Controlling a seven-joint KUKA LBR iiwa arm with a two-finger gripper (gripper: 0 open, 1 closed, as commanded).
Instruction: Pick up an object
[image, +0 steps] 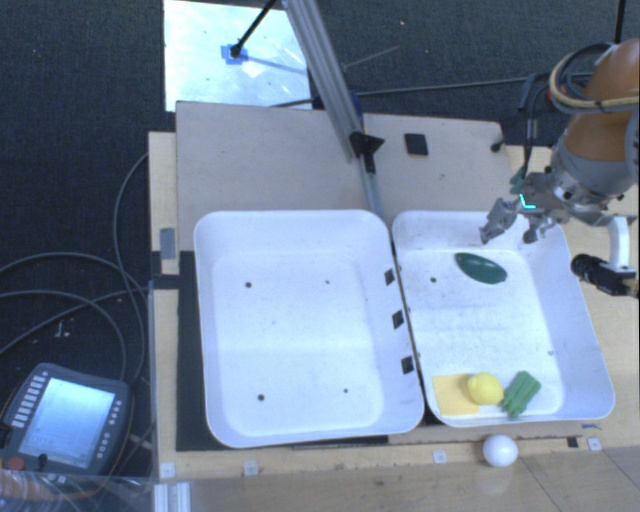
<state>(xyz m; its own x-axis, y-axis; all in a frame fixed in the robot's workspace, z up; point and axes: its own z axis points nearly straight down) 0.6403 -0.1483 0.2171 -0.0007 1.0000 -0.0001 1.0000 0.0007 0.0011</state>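
My gripper (509, 229) hangs over the back of the right bin (575, 300), its two fingers spread apart with nothing between them. Just below and left of it a dark green oval object (481, 268) lies flat on the bin floor. At the bin's front edge sit a yellow flat block (453, 395), a yellow ball (485, 388) resting on it, and a green ridged piece (520, 392) beside them.
The left bin (290, 320) lies alongside, joined by black clips at the shared edge. A white ball (500, 450) rests on the bench in front of the right bin. A metal pole (330, 80) slants up behind the bins. A teach pendant (60, 415) lies at lower left.
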